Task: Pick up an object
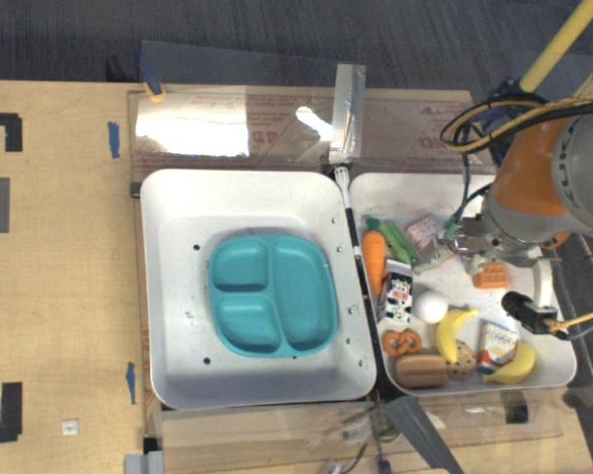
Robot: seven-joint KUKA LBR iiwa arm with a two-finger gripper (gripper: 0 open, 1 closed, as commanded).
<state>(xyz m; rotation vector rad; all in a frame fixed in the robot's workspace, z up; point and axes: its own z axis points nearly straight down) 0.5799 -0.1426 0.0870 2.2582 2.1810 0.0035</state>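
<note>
1. The thing nearest the arm's working end is a small orange block, lying flat on the white floor of the right-hand bin, in the middle right of the frame. It is squat and roughly rectangular, its longer side running nearly left to right across the picture.
2. The gripper sits just above and a touch left of that block in the frame, so the block lies down and slightly to the right of it. Whether they touch I cannot tell from here.
3. I cannot tell how the hand is set; dark hardware and cables crowd the wrist, and nothing shows between its parts, so I would not call anything held.
4. Just left of the gripper lies a crumpled green and pink packet, close enough to be a rival target.
5. Further left, along the bin's wall, a carrot lies with its long axis up and down the frame.
6. Lower in the bin sit a white ball, a banana and a pretzel.
7. The left bin carries a teal divided plate, well apart from the arm.
8. My guess: a short drop toward the lower right would suit the block.
</note>
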